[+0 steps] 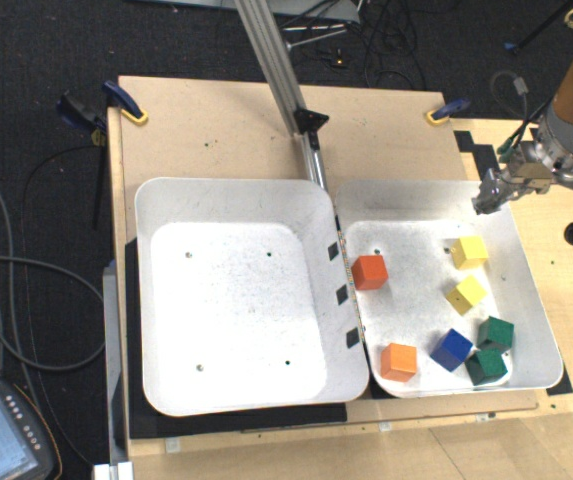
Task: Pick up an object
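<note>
The step in hand looks like the approach: the claw (490,200) hangs over the far right corner of the right bin (406,230), at its rim, with nothing visible between its fingers. Whether it is spread or pressed together I cannot tell; at this angle it is a small dark shape under the grey wrist.

Seven blocks lie in the right bin, any of which would serve. Nearest the claw is a yellow block (468,251), just nearer and a little left of it. A second yellow block (467,293) sits nearer again. An orange-red block (369,272) lies well apart to the left, close to the bin's left wall. Along the near edge are an orange block (398,361), a blue block (452,349), and two green blocks (496,332) (486,366) that touch each other, with the blue just beside them. The left bin (166,218) sits beside it on the counter (216,128).

The next move, as I judge it, calls for shifting the claw slightly nearer and left, centring it over the far yellow block, then descending. That block stands free of its neighbours, so it is an easier target than the crowded green pair.
</note>
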Robot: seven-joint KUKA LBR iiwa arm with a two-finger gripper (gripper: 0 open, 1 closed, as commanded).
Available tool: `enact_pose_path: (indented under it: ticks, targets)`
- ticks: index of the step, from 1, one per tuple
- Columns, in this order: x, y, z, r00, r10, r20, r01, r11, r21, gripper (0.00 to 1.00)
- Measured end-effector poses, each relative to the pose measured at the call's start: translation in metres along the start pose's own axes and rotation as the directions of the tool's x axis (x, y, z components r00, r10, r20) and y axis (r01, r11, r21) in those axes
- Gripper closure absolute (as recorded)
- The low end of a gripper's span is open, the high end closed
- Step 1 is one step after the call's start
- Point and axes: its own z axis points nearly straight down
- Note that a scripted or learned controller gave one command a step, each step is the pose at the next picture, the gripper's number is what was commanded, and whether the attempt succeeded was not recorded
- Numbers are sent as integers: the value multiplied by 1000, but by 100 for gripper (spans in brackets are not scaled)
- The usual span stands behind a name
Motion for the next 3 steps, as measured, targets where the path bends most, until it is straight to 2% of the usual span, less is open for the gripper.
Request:
enact_pose_path:
  ticks: [1, 3]
  targets:
    - [0, 2, -43, 1000, 1, 0, -1, 1000, 1, 100]
    - [92, 5, -37, 1000, -2, -3, 2, 1000, 8, 100]
